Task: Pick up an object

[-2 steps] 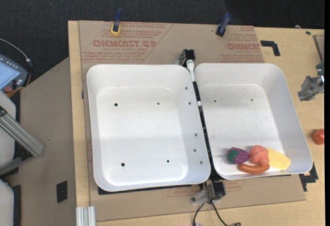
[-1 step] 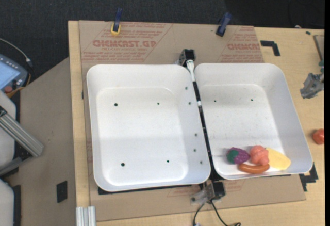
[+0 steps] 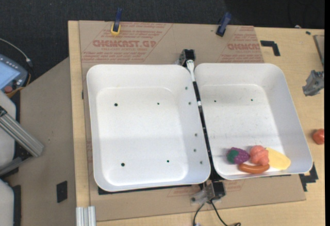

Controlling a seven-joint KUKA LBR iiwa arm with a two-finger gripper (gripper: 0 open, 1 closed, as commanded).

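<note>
Left bin [image 3: 105, 116]: shallow white moulded plastic with rounded corners, set touching the right bin's left side.
Cardboard sheet [image 3: 82, 168]: brown, flat, red lettering printed on it, laid under the right bin on the desk [image 3: 289, 44].
Black strip [image 3: 199, 111]: narrow and straight, run along the right bin's left rim.
Right bin [image 3: 247, 111]: same white plastic, smooth and matte.
Purple piece [image 3: 237, 155]: knobbly, grape-like, in the right bin's near right corner.
Red piece [image 3: 253, 168]: curved, sausage-shaped, glossy, at the near wall.
Pink-orange piece [image 3: 259, 154]: lumpy, touched by the red piece.
Yellow piece [image 3: 279, 159]: smooth, rounded wedge, furthest into that corner.
Orange lump [image 3: 318, 137]: small, on the desk right of the right bin.
</note>
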